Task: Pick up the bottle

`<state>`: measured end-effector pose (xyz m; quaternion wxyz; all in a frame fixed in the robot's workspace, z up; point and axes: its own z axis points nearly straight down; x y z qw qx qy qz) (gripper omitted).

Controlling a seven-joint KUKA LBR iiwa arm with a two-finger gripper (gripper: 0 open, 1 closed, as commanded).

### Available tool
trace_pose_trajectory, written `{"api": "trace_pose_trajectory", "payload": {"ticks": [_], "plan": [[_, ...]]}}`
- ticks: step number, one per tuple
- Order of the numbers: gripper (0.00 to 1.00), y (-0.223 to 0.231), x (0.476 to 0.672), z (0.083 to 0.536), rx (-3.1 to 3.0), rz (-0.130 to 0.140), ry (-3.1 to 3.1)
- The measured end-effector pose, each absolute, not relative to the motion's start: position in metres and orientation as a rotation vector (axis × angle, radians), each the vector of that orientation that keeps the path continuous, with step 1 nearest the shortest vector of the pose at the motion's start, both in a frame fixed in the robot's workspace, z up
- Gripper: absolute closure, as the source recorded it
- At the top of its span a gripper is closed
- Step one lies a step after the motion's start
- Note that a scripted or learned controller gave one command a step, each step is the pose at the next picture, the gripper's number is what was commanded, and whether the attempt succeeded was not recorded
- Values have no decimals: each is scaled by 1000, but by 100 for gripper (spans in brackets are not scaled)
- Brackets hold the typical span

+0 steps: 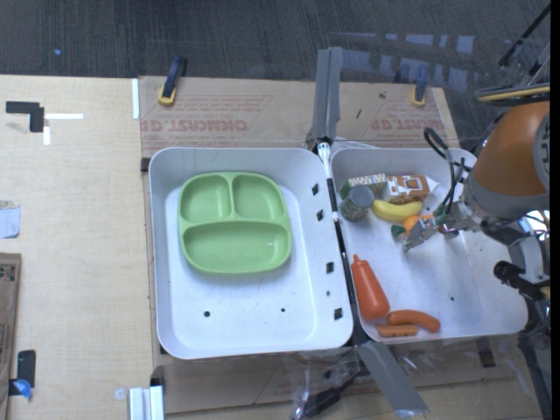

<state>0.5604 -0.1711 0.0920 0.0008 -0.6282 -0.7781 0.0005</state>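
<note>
Bottle [369,289] is the target: a red-orange squeeze bottle lying flat against the left wall of the right bin [477,309], cap toward the far end, long axis running roughly near-to-far and slightly tilted. The tool [420,233] hangs over the middle of that bin, apart from the bottle, which lies down and to the left of it in the picture; whether its fingers are spread or pressed together I cannot tell. Just beside the tool sit a banana [395,208], a small carton [408,185] and a dark can [355,203]. A sausage [413,320] lies near the bottle's base. The left bin [166,261] holds a green divided plate [234,223].
</note>
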Motion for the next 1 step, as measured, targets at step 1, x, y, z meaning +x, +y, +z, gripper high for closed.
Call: {"api": "trace_pose_trajectory", "payload": {"ticks": [1], "plan": [[0, -175, 486, 89, -2138, 3, -2295]]}}
